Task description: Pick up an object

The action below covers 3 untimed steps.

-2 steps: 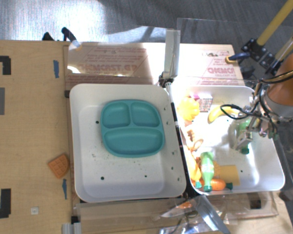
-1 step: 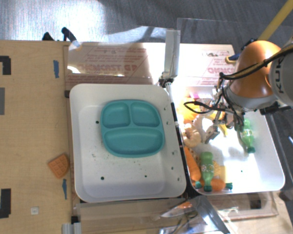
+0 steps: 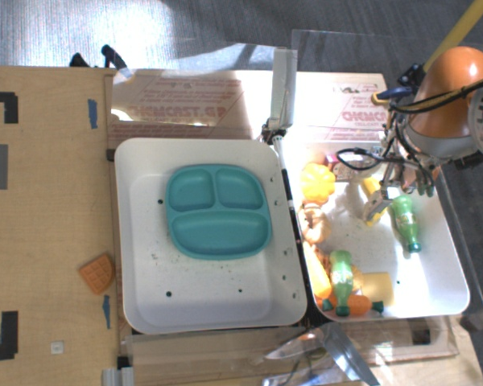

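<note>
Grey arm with orange band (image 3: 457,83) reaching down over right white bin's (image 3: 447,284) far edge, gripper (image 3: 386,195) finger spacing indiscernible, beside green plastic bottle (image 3: 406,223).

Teal divided tray (image 3: 218,211) lies centred in left white bin (image 3: 137,240). Small waffle-like orange piece (image 3: 97,273) on cardboard sheet (image 3: 40,175), left of bin.

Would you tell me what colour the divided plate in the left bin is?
Teal, per the camera view: divided plate.
</note>
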Tool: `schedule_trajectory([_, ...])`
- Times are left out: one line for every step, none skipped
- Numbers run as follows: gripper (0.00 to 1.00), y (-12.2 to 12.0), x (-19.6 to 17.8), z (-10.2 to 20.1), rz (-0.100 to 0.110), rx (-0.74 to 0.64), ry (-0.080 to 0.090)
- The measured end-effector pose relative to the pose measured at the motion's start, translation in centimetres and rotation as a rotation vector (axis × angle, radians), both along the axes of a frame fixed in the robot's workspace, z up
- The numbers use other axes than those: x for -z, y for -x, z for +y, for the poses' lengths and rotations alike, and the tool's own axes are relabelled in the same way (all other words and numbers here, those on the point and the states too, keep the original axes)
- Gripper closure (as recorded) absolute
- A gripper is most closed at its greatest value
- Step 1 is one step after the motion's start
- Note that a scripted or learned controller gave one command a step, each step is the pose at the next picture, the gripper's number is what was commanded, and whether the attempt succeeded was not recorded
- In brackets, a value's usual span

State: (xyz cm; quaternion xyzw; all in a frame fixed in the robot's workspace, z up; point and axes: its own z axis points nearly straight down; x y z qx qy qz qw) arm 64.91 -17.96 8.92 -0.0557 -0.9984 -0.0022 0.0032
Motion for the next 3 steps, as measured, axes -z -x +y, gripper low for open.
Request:
schedule_trajectory([0.00,2.7,0.1,-0.6,-0.014,0.148,0.005])
schedule_trajectory([1.00,2.3,-1.4,-0.6,-0.030,0.145,0.008])
schedule_trajectory([1.00,2.7,-15.8,4.6,-0.031,0.139,0.006])
